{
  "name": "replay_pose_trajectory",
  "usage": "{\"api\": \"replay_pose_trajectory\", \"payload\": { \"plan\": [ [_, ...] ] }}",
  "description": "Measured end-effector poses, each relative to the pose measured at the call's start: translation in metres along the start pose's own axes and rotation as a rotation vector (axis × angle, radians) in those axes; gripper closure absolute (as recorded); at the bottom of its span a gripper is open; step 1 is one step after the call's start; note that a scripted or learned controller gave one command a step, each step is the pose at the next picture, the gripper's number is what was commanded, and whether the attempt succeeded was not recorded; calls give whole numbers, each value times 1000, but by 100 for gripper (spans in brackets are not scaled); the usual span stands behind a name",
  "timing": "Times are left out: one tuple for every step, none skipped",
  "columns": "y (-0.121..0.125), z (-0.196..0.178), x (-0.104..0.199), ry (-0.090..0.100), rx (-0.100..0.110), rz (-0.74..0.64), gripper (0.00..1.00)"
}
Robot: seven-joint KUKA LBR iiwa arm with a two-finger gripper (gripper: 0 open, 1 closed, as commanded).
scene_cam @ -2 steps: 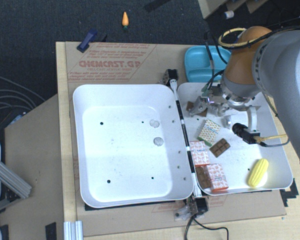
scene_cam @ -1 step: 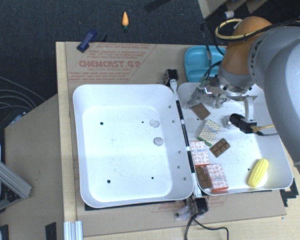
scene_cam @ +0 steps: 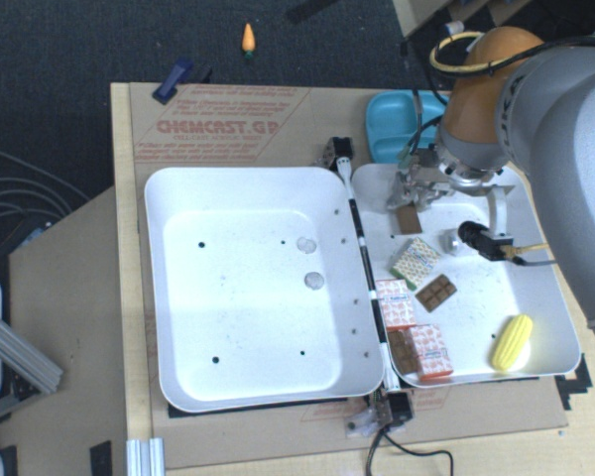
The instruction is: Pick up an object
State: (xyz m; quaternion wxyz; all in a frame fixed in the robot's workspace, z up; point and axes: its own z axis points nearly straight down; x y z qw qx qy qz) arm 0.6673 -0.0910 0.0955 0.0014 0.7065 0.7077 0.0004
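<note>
Camera view's got the metal two-finger gripper (scene_cam: 413, 198) at 12 o'clock in the right shallow white bin (scene_cam: 550, 296). It's pinching a small brown flat block (scene_cam: 409, 220).

The grey arm (scene_cam: 565, 127) reaches in from the right, its orange band (scene_cam: 486, 82) above the wrist, the gripper (scene_cam: 414, 194) pointed downward at the upper part of the frame.
</note>
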Motion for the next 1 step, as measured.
{"api": "replay_pose_trajectory", "payload": {
  "plan": [
    [-81, -90, 40, 3, 3, 1, 100]
  ]
}}
